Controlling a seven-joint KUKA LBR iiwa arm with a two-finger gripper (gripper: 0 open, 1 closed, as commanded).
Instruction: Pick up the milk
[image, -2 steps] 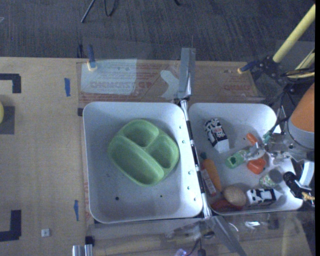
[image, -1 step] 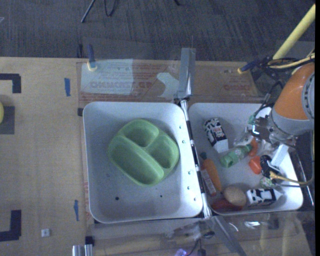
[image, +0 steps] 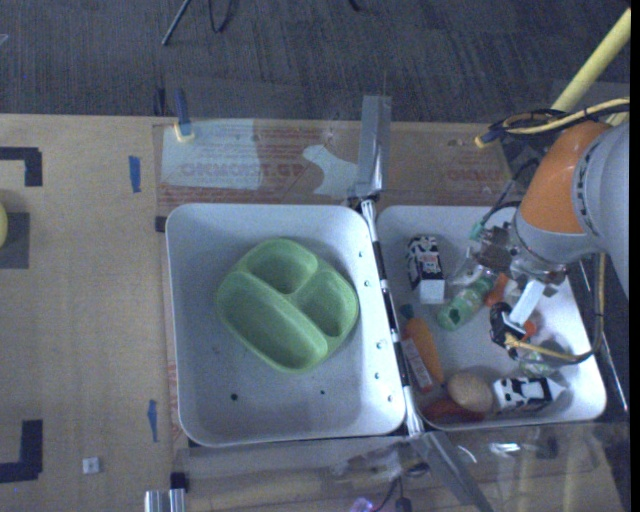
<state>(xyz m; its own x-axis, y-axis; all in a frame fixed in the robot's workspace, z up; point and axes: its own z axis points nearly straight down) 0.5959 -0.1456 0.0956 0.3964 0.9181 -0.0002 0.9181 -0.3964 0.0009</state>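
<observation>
Broadly, the wooden bench (image: 80, 300) spreads out to the view's left of the milk carton (image: 425, 266) and carries both bins. The left bin (image: 200, 400) sits just across the metal seam from the carton. The right bin (image: 452, 226) is the one the carton lies in, in its far-left part and close to the seam.

The arm (image: 575, 190), grey with its orange band, reaches in from the carton's right and hangs over the right bin's far-right part. A green divided plate (image: 288, 302) lies in the middle of the left bin, well apart from the carton on its left.

The gripper (image: 487, 268) is just to the carton's right and apart from it. From this angle it cannot be told whether it is released or clenched, and nothing shows as grasped.

Nearer the camera than the carton, a carrot (image: 425, 350) lies along the seam. A green bottle (image: 462, 306) lies just right of the carton's white end, beneath the gripper. Farther toward the near rim come a tan potato (image: 470, 390), a black-and-white spotted item (image: 525, 393) and a small red piece (image: 450, 408).
</observation>
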